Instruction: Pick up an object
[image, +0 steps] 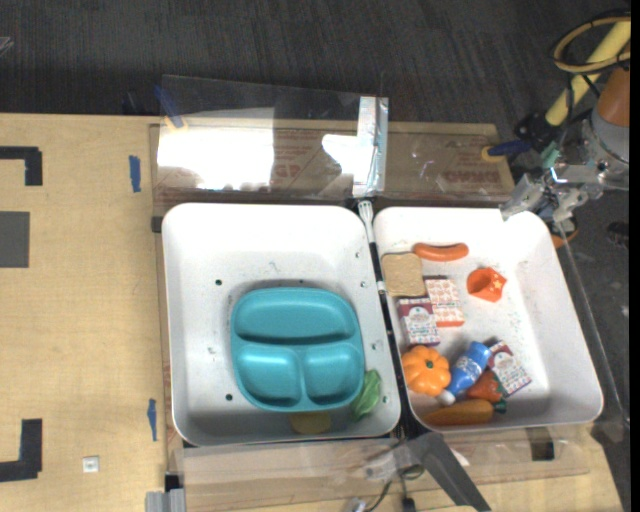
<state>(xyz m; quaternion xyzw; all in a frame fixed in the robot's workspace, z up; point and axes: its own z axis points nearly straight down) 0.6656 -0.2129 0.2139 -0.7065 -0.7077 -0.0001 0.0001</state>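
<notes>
1. One pincer (540, 195) hangs at the upper right, over the far right corner of the right bin (575, 345), with the arm (612, 120) behind it; whether it is apart or together I cannot tell, and nothing shows in its grip.
2. Nearest to it inside the right bin lies an orange-red sausage (441, 252), close to the far wall.
3. Just below and to the right of the sausage sits a small orange block (487, 284), apart from the other things.
4. Against the bin's left wall lies a tan slice of bread (402, 274), and just beside it two small printed cartons (432, 308) lie flat.
5. At the near end, an orange pumpkin (426, 370) touches a blue and white bottle (467, 368), with another small carton (508, 368) on the bottle's right.
6. An orange carrot (462, 411) lies along the near wall, below the bottle.
7. Across the divider, the left bin (190, 250) holds a teal divided tray (297, 345), with a green piece (368, 392) at its near right corner.
8. Both bins rest on the tan bench (75, 300).
</notes>
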